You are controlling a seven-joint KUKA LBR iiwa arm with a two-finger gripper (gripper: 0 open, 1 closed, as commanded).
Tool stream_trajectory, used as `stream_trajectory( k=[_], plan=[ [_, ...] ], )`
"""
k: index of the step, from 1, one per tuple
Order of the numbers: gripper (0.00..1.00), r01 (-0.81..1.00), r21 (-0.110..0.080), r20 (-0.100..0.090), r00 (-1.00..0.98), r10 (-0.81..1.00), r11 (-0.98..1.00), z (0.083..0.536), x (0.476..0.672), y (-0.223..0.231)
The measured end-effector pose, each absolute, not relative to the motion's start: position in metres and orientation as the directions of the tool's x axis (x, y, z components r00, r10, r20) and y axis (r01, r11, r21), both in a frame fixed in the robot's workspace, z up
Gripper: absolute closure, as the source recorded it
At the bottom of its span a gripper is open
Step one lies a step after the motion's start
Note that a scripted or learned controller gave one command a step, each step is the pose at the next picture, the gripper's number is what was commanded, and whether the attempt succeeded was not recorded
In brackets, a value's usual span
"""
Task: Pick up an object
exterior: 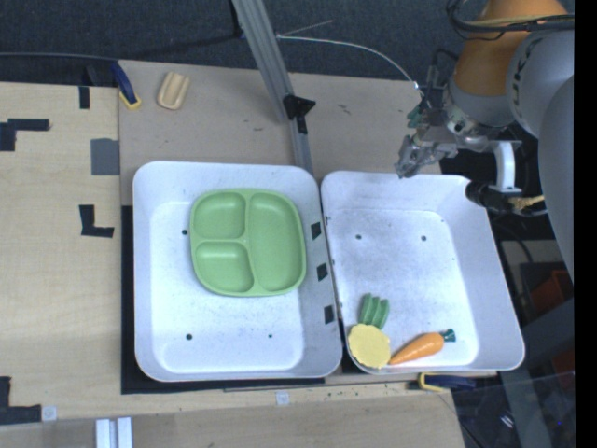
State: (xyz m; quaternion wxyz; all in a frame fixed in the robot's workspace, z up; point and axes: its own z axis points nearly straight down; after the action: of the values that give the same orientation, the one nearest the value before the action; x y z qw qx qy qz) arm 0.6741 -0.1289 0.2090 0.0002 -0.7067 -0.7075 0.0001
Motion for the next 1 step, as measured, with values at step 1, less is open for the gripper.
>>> stream_trajectory(
  k=[1],
  plan=[
    [1.0, 1.0, -0.002, 0.001, -0.004, 1.0, 0.004, 0.2117, 0.6587, -0.0868]
  ],
)
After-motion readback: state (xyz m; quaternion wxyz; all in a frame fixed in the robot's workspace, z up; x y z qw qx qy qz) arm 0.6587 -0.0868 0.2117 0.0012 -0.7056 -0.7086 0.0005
